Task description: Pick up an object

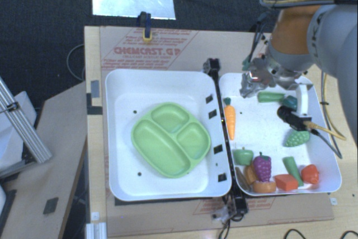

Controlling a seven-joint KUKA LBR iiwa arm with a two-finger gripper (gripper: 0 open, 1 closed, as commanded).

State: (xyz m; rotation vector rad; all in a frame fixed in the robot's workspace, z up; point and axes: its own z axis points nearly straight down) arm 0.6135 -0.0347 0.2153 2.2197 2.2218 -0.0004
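Note:
My gripper [250,87] hangs over the far left corner of the right bin [330,176], with nothing seen in it. An orange carrot [229,120] lies along that bin's left wall, just in front of the gripper. A green pod-shaped vegetable [271,97] lies right of the gripper, with a teal piece [290,102] beside it. A bumpy green toy [296,138] sits mid right. Along the near edge lie a green pepper [243,155], purple grapes [262,165], an orange piece [264,186], a red block [286,182], a green stick [292,168] and a red tomato [309,174].
The left bin [123,92] holds a pale green divided plate [170,140]. A black divider with clips [219,120] runs between the bins. The grey arm with its orange band [302,14] reaches in from the upper right.

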